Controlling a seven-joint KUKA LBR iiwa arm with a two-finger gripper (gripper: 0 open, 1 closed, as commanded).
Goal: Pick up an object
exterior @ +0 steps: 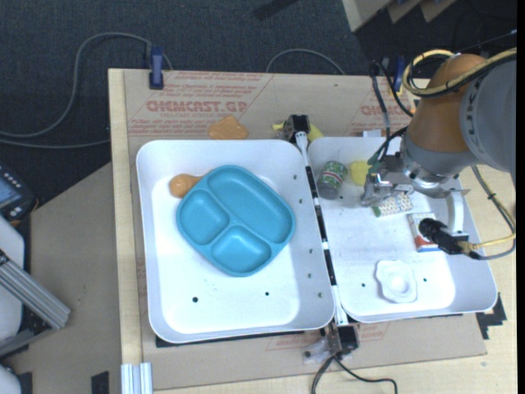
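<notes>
The gripper (379, 189) sits low over the rear half of the right bin (467, 298), beneath the grey arm and its orange band (439, 121). Whether the gripper is wide, narrow or closed on anything cannot be told; the wrist housing hides that part.

Just left of the gripper lies a small yellow object (359, 171), close to it; contact cannot be confirmed. Further left, beside the bin's dividing rim, a green cylindrical item (332, 177) rests against the wall. Directly under and slightly right of the gripper lies a flat patterned packet (394, 204), partly covered by the wrist. Right of and nearer the camera than the gripper is a small red-and-white item (426, 242), beside a black cable fitting. Well forward of the gripper, near the front of the same bin, sits a white rounded piece (397, 281).

Far to the gripper's left, the left bin (164, 302) carries a blue divided plate (235, 218) with three compartments, and an orange object (182, 185) lies touching the plate's rear-left edge. Behind the left bin, on the tabletop (131, 220), lies a second orange object (227, 127). A yellow-and-black item (295, 127) sits at the rear junction of the two bins.
</notes>
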